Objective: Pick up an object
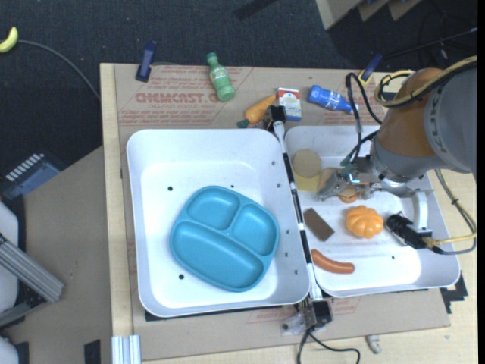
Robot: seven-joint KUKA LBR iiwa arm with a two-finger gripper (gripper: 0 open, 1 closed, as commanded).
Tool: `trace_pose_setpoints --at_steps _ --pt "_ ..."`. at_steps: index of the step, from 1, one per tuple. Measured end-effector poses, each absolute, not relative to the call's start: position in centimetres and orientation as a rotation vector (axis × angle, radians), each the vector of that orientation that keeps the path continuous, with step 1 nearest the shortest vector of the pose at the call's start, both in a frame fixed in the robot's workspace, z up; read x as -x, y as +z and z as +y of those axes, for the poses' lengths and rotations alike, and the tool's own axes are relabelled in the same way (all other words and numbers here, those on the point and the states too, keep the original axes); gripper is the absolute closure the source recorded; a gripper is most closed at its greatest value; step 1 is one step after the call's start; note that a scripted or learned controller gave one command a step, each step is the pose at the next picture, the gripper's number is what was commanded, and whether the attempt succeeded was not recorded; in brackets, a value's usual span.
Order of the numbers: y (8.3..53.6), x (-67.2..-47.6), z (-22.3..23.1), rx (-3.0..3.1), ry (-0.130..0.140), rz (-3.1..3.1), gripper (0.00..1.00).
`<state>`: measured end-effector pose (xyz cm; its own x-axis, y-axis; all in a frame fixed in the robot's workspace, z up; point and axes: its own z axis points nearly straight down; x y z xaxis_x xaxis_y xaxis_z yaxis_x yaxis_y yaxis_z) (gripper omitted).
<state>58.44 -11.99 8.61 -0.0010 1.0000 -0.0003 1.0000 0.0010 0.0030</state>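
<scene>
My gripper [339,186] hangs low over the back middle of the right bin [394,275], reaching in from the right. Just under it lies a small tan-orange item [348,196], partly hidden by the gripper. A tan cylinder [307,166] stands just left of the gripper. An orange pumpkin [364,221] sits a little in front of it. A brown block [318,224] lies near the bin's left wall, and a reddish sausage [332,263] lies at the front.
The left bin [151,173] holds a blue divided plate [223,236]. Behind the bins on the board lie a green bottle [221,78], a dark blue item [145,61], an orange carrot [260,110], a small carton [289,103] and a blue bottle [330,97].
</scene>
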Motion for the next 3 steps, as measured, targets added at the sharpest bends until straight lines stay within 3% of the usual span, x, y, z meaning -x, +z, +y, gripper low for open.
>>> trace_pose_setpoints --at_steps 1,2,3 --pt "8.5 -62.7 -9.2 -2.22 0.001 2.222 0.0" --pt "9.5 -62.8 -9.2 -2.218 0.001 2.223 1.0" --pt "18.5 -55.6 -1.8 -2.221 0.001 2.224 1.0"
